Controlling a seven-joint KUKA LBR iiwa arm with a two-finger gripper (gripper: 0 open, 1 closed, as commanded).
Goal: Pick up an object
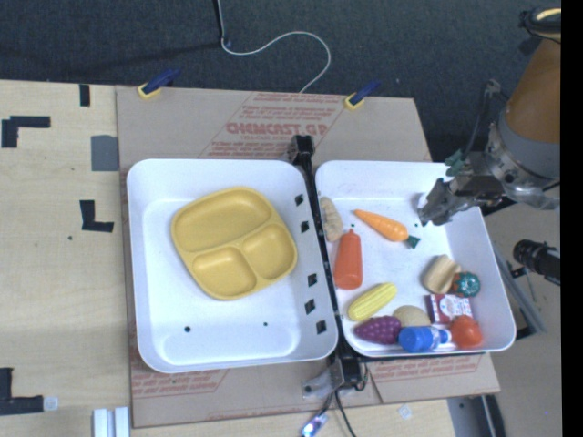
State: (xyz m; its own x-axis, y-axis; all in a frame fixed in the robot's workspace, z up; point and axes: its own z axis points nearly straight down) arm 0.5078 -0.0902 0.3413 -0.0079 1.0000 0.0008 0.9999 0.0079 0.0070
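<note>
Far left of the frame, bare bench (55,271) with black tape marks. Moving in, the left bin (146,244) holds a yellow divided plate (234,241), three compartments, sitting a little tilted. Above the bins, the cardboard sheet (264,121) carries red printing that looks like "CHEMCAST", too blurred to be sure. Into the right bin (487,244): an orange bottle (348,259) by the divider, a carrot (383,226) above it, corn (373,299) and purple grapes (377,329) lower down, then a blue bottle (420,339) and a red-labelled packet (448,308), writing unreadable. Upper right, the gripper (435,206) hangs over the bin's upper corner, near the carrot's leafy end; whether it is spread or closed, I cannot tell.
</note>
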